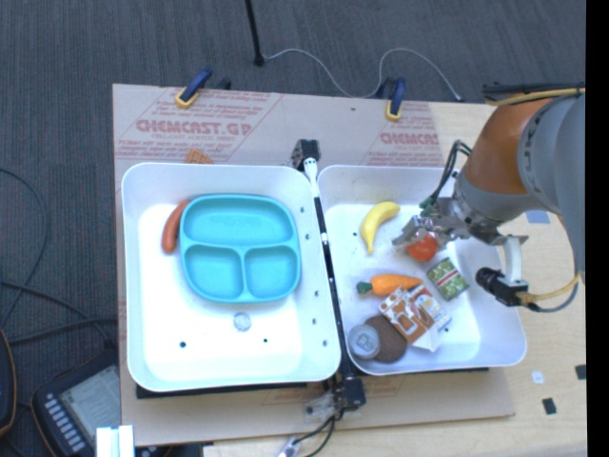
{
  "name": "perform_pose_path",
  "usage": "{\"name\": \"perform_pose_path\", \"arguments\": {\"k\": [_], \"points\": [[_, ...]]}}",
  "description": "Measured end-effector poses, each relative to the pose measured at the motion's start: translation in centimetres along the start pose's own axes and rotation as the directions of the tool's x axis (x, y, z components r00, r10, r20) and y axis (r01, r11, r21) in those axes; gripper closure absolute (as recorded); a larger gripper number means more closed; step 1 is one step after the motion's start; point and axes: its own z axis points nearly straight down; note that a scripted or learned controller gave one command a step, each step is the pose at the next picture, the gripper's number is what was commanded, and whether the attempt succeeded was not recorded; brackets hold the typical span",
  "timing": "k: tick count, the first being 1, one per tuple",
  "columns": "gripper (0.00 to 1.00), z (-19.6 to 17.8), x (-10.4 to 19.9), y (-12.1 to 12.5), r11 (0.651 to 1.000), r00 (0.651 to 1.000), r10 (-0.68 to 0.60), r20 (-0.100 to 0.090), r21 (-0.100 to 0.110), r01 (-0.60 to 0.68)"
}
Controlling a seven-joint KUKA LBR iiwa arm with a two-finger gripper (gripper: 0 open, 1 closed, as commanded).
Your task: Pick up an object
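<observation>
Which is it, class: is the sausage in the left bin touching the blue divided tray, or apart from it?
Touching. In the camera view, the sausage lies right against the left rim of the blue divided tray, with no white bin floor between them.

Small round red tomato-like toy (422,248), right bin, directly under the jaws, touching them; grip unclear.
</observation>
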Motion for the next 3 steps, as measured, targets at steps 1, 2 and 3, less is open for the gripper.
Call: {"name": "perform_pose_path", "arguments": {"k": [1, 2, 3], "points": [[1.0, -6.7, 4.4, -3.7, 1.0, 1.0, -0.002, -0.005, 0.008, 0.002], [1.0, -8.1, 7.3, -7.1, 1.0, 1.0, -0.002, -0.005, 0.01, 0.002], [1.0, -9.1, 7.3, -7.0, 1.0, 1.0, -0.002, -0.005, 0.01, 0.002]]}}
